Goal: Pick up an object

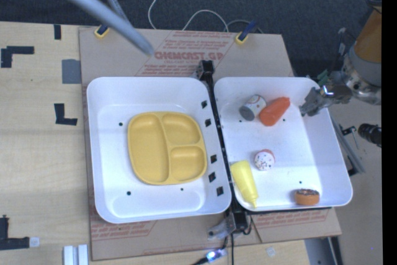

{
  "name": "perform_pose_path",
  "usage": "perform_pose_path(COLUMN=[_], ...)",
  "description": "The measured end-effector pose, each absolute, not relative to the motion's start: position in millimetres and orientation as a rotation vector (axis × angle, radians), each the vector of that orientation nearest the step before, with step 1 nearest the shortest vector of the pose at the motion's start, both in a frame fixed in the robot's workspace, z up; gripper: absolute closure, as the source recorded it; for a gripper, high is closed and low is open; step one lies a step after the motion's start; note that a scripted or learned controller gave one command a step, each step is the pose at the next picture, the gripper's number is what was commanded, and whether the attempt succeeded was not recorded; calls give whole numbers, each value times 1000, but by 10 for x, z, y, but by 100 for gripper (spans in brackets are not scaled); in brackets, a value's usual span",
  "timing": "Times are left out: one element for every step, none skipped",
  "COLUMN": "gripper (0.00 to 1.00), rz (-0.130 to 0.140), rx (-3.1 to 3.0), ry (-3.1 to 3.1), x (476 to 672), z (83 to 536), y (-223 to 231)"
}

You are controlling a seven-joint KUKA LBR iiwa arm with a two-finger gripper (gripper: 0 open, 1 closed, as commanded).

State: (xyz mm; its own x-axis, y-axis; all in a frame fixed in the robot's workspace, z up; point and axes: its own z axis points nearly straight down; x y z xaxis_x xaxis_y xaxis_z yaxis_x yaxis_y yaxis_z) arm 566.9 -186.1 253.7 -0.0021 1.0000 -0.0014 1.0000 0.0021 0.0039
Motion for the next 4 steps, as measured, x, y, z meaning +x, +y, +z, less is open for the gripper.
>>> perform_pose_path(gripper=[100,100,100,100], rz=[1,1,-1,-3], rx=[2218,2215,2216,2217], ry=[2222,2230,2231,2231], x=[5676,5744,5712,5798], z=[2819,2826,2627,2454], y=[-1857,-1334,-778,-200])
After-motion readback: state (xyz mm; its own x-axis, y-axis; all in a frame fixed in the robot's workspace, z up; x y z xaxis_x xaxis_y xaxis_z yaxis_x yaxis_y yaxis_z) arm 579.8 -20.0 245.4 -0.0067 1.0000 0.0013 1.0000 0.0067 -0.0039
